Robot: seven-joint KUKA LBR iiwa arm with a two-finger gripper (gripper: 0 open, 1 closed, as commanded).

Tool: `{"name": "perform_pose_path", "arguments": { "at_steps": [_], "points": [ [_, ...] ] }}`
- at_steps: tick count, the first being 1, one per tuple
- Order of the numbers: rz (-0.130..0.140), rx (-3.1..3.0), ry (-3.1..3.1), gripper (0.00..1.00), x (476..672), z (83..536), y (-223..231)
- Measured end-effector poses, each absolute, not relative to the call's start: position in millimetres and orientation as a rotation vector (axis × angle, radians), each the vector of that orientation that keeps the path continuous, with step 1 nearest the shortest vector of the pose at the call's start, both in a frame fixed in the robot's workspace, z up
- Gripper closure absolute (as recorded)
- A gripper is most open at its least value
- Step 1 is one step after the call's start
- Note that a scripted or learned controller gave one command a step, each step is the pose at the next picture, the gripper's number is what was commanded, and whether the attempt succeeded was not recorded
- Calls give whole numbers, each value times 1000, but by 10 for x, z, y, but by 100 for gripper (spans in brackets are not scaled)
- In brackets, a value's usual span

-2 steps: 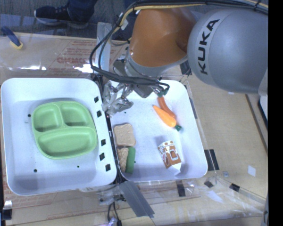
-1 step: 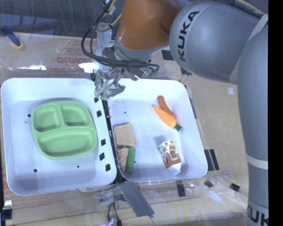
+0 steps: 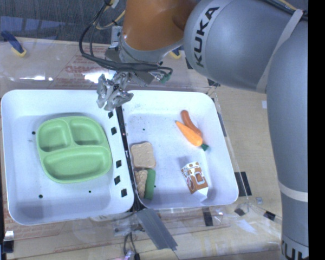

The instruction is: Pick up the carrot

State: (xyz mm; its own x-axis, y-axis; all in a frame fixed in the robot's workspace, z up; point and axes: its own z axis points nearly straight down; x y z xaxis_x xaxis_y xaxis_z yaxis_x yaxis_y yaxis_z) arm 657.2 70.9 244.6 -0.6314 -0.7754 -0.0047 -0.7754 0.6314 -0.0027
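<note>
- The gripper (image 3: 112,95) hangs over the far end of the wall shared by the two bins, below the arm's orange band (image 3: 151,12); whether it is spread or closed cannot be told from this angle, and nothing shows in its grasp.
- The carrot (image 3: 190,134) lies in the right bin (image 3: 222,145), to the right of the gripper and somewhat nearer the camera, well apart from it, with its green stub pointing toward the bin's near right side.
- A reddish sausage-like piece (image 3: 190,121) rests against the carrot's far side, touching it.
- Nearer the camera than the gripper, by the dividing wall, sit a slice of bread (image 3: 143,155), a cracker-like piece below it and a small green vegetable (image 3: 150,183).
- A brown-and-white printed packet (image 3: 195,179) lies beyond these, toward the right bin's near right corner.
- A green compartment plate (image 3: 73,148) sits in the left bin (image 3: 16,161), left of the gripper and nearer the camera.
</note>
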Motion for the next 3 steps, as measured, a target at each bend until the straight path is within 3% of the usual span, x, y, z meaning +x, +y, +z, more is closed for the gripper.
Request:
{"name": "perform_pose_path", "arguments": {
  "at_steps": [2, 3],
  "points": [
    [-2, -2315, 2115, 100, 6567, 2552, 933],
    [-1, -2519, 1869, 100, 6566, 2615, 1041]
  ]
}}
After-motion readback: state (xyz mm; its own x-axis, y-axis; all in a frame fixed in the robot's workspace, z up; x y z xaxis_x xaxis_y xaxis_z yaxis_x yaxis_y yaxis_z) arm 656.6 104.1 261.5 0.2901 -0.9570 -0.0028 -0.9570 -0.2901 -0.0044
